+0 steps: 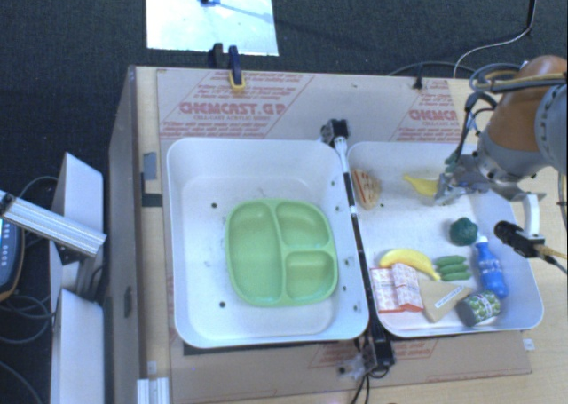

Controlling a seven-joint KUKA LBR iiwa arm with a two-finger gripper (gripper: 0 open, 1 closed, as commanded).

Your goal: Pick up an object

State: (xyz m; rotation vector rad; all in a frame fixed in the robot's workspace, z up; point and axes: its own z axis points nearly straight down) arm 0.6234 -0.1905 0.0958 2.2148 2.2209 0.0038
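In the right bin, a light, stiff yellow piece is met beside the gripper, finger state undeterminable.

Two white bins sit side by side: one green divided plate left, nine small items right.

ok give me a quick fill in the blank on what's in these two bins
1. The green divided plate lies in the ____ bin of the camera view.
2. The banana in the right bin is coloured ____.
3. The gripper is over the ____ bin.
4. The bottle near the right bin's edge is coloured ____.

Missing words: left; yellow; right; blue
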